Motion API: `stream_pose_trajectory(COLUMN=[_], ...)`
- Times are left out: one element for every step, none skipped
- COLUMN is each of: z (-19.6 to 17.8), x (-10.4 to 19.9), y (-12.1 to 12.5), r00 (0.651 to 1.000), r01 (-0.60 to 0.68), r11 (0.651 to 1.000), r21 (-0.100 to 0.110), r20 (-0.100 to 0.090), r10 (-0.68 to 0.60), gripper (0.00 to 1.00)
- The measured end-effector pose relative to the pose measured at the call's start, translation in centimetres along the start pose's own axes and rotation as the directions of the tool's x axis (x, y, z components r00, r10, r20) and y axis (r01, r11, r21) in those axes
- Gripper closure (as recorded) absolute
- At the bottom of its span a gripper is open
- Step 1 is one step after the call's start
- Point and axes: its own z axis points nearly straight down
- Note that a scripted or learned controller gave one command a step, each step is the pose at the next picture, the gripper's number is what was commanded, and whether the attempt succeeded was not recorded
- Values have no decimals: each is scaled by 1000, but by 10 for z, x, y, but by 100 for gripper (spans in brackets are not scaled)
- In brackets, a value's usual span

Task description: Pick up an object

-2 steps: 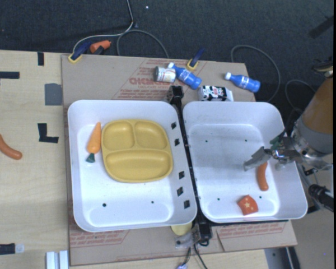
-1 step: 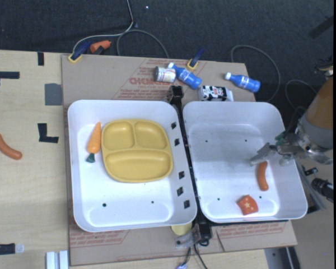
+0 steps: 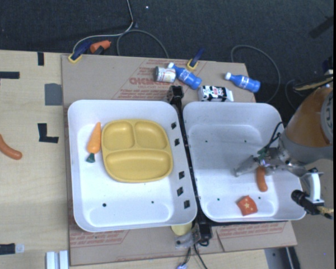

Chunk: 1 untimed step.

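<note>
The jaws (image 3: 252, 166) sit in the right bin (image 3: 224, 119), at about 10 o'clock from the little sausage (image 3: 261, 180); can't tell how wide they are. That sausage looks smooth and rounded, so it could roll or squirt out of a pinch. The red block (image 3: 246, 205) at 6 o'clock looks chunkier.

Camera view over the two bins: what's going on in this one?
The grey arm reaches in from the right with its tool low in the right bin, right beside a small sausage. Whether it has hold of the sausage can't be told. A red piece lies nearer the bin's front edge. In the left bin, a yellow divided plate and a carrot sit untouched.
</note>
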Motion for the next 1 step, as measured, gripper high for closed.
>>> stream_pose_trajectory(z=[-15], x=[-2], y=[1], r00=[1000], r01=[-2], r11=[1000], r21=[-5], r20=[4], r10=[2], gripper=[100])
